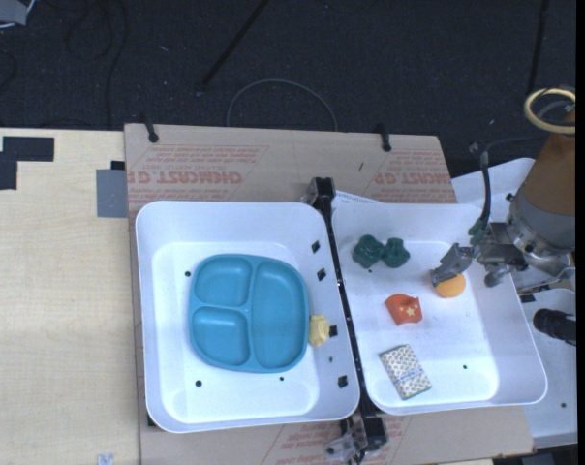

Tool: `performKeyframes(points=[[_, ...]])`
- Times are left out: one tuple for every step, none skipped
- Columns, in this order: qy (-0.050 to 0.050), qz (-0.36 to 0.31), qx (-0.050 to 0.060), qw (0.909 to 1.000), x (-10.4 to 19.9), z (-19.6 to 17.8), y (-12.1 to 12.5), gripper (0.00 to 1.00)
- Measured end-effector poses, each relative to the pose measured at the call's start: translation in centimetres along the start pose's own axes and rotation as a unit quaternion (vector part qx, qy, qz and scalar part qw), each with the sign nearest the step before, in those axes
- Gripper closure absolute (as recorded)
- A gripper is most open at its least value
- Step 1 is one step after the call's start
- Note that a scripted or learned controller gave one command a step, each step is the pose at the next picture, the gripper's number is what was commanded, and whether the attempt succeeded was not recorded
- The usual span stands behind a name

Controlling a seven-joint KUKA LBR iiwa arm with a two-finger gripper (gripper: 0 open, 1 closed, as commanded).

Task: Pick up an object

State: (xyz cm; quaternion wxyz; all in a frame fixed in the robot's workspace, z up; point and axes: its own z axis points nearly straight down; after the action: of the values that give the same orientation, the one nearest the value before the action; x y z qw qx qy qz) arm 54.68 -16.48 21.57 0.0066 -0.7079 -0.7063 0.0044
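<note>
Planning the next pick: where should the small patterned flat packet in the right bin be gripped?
The small patterned flat packet lies flat and askew, apart from other items. Probably come straight down and pinch across its narrower width, turning the gripper to match its diagonal.

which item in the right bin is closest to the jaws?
The small orange ball, right at the gripper near that bin's right side. The red piece, the green toy and the patterned packet all lie farther left or nearer the camera.
</note>
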Motion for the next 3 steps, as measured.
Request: performKeyframes(points=[[-0.002,-0.001,-0.007,1.0,0.0,-0.8,0.3,0.0],[0.0,-0.001,-0.004,1.0,-0.2,5.3,-0.5,0.0],[0.0,0.0,-0.007,1.0,0.1,11.3,-0.8,0.0]])
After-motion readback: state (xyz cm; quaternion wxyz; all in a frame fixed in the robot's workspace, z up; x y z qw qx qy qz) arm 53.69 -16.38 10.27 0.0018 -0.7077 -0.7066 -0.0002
